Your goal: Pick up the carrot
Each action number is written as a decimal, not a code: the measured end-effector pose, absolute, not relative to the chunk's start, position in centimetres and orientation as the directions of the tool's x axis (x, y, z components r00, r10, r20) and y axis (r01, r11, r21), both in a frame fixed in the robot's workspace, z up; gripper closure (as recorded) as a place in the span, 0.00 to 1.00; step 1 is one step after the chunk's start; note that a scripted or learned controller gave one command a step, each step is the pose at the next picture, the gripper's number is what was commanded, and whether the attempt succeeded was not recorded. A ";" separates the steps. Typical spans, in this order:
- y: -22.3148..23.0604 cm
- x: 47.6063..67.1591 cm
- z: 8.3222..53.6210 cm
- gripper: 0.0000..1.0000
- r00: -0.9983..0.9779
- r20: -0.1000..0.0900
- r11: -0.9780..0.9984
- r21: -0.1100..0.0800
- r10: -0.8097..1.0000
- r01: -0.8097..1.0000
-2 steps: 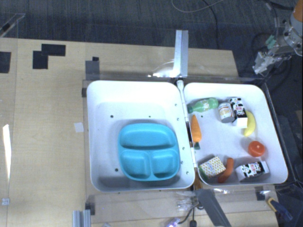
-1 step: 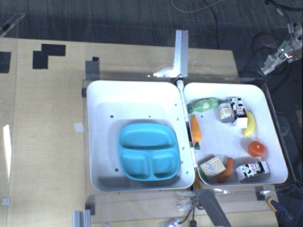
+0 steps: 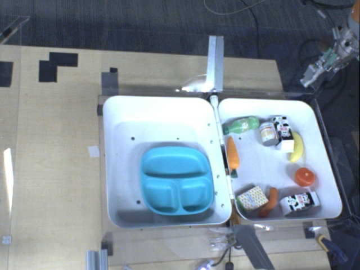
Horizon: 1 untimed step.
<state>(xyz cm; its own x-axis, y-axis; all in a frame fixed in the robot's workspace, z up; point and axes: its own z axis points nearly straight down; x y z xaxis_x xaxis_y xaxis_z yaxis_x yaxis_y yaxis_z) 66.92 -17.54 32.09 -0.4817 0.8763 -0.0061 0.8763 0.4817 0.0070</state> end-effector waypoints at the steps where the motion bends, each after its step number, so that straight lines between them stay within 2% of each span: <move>1: -14.9 67.0 32.9 1.00 -0.579 -0.007 0.579 0.007 0.815 0.815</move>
